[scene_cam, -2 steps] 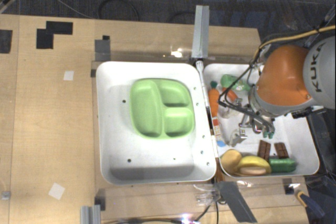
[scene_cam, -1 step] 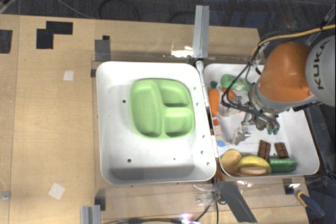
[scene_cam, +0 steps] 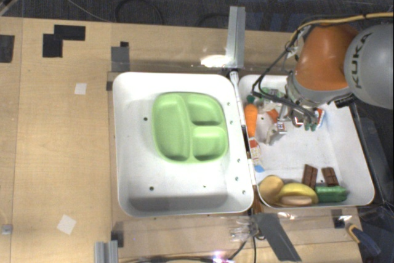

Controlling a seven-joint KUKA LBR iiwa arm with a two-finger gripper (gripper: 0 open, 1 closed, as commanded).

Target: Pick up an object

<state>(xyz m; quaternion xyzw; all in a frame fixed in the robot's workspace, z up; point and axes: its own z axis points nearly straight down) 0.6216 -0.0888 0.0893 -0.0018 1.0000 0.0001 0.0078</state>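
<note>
Two shallow white bins sit side by side on the wooden bench [scene_cam: 55, 151], and the one camera looks down on both at a slant. The left bin [scene_cam: 132, 188] holds a pale green divided tray [scene_cam: 188, 126], lying flat near the bin's middle, with one long compartment on its left and two smaller ones on its right. The right bin [scene_cam: 345, 157] holds the loose objects. An orange carrot [scene_cam: 251, 118] lies against that bin's left wall, towards the far end. Along the near wall, from left to right, sit a yellowish round piece [scene_cam: 271, 185], a yellow banana [scene_cam: 298, 193] just beside it, and a green item [scene_cam: 333, 194] touching the banana's right end. Just behind these, two small brown bars [scene_cam: 309, 175] stand close together but apart from each other. The grey arm [scene_cam: 372, 68] with its orange band [scene_cam: 323, 58] reaches in from the right and hangs over the far part of the right bin. The gripper [scene_cam: 280, 126] points down below the wrist, just to the right of the carrot, amid cables and small red and white parts. Whether its tips are spread or pressed together I cannot tell, since the wrist and clutter hide them. No object can be seen pinched there. The carrot is the nearest object to the gripper.
</note>
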